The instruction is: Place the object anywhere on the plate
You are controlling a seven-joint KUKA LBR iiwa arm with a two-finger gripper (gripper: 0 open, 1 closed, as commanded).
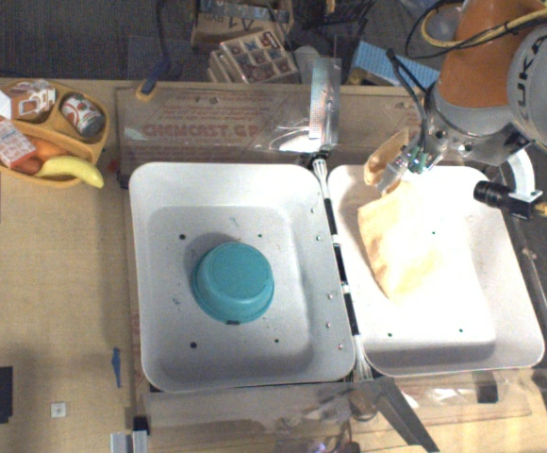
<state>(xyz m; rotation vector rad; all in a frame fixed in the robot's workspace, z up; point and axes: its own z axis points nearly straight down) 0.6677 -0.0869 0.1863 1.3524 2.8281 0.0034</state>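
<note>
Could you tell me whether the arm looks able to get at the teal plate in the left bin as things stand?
Probably yes: the teal plate lies in the open in the left bin with nothing over it, though the gripper hangs above the right bin.

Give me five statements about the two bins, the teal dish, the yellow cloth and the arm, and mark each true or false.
1. The teal dish sits in the left bin. True.
2. The yellow cloth lies in the same bin as the teal dish. False: it is in the right bin.
3. The gripper is over the far end of the right bin, at the cloth's upper corner. True.
4. The cloth is draped over the teal dish. False: the two are apart, in separate bins.
5. A tray with a banana stands left of the bins. True.
</note>
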